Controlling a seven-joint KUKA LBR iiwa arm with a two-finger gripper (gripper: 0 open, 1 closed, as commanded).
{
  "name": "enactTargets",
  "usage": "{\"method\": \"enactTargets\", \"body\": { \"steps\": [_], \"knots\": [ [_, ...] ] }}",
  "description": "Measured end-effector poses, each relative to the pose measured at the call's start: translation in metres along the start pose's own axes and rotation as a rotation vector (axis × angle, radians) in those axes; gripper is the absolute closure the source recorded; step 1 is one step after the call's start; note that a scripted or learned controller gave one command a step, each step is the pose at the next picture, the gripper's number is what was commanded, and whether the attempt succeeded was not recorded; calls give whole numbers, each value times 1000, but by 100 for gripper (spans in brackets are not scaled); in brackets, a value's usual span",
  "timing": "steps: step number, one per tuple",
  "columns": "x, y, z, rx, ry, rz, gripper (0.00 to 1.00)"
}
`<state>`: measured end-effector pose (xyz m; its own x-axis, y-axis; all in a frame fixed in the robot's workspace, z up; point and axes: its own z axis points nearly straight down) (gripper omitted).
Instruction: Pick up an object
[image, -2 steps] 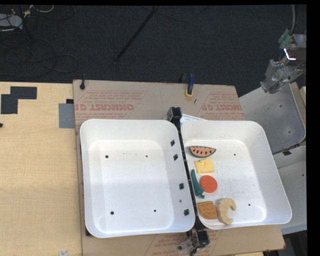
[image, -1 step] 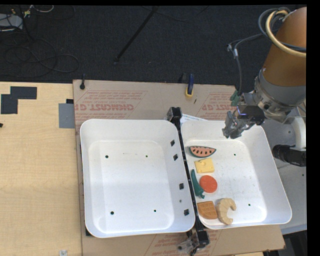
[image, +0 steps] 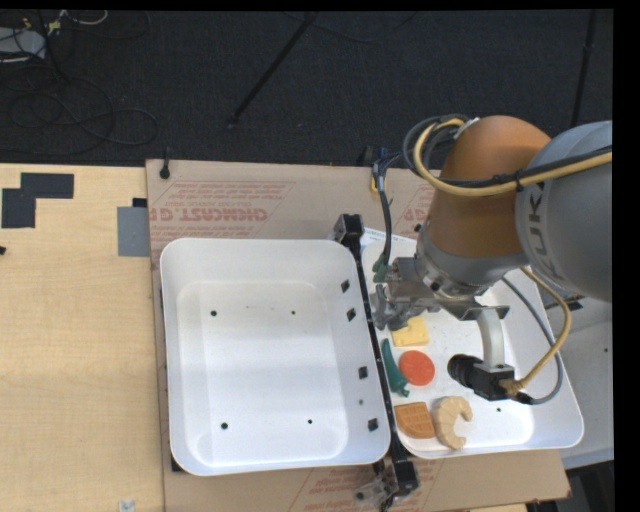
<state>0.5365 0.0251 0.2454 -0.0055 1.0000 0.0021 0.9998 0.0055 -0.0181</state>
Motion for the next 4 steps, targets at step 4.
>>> {"method": "enactTargets", "body": {
  "steps": [4],
  "knots": [
    [-12, -64, -6, -1, -2, 7, 100]
  ]
}}
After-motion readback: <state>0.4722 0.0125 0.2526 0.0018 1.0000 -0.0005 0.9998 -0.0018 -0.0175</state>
